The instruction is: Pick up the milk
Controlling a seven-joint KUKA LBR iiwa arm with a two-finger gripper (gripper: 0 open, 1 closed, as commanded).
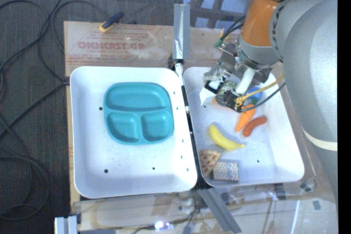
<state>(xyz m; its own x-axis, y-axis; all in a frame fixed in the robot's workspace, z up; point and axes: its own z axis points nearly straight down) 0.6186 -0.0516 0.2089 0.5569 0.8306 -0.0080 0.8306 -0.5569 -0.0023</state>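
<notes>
My gripper [219, 89] is down in the far left part of the right bin [274, 170], under the orange band of the wrist. A small white shape [207, 97], possibly the milk carton, lies against the gripper's left side. The gripper body hides most of it, so I cannot tell whether it sits between the fingers.
An orange carrot [245, 119] and a red sausage [255, 125] lie just in front of the gripper. A yellow banana [222, 138], a pizza slice [208, 161] and a patterned cracker [226, 171] lie nearer the front. The left bin [88, 172] holds a teal divided tray [139, 112].
</notes>
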